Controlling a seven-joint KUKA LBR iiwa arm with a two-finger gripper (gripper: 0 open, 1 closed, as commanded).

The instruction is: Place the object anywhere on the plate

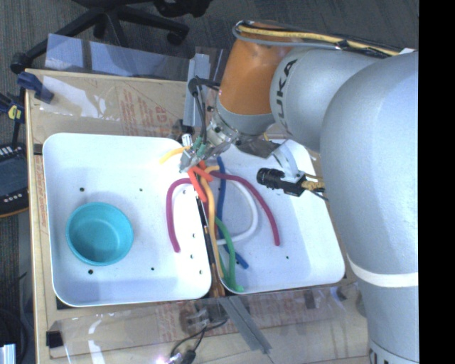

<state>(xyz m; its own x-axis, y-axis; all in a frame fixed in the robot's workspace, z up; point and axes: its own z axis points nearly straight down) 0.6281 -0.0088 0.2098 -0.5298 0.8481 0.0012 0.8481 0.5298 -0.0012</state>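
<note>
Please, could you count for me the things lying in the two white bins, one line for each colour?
Teal bowl: 1
Maroon cord: 1
Orange cord: 1
Yellow cord: 1
Blue cord: 1
Green cord: 1
White cord: 1
Total: 7

The counter (121,103) is pale wood or board with faint red print on its top, lit brightly from above. Behind it lies a dark grey carpet floor (43,21). The black legs of an office chair (131,21) stand on that floor at the top. A clear plastic sheet (99,57) lies along the counter's far edge. Dark gear (11,178) sits at the left edge.
</note>
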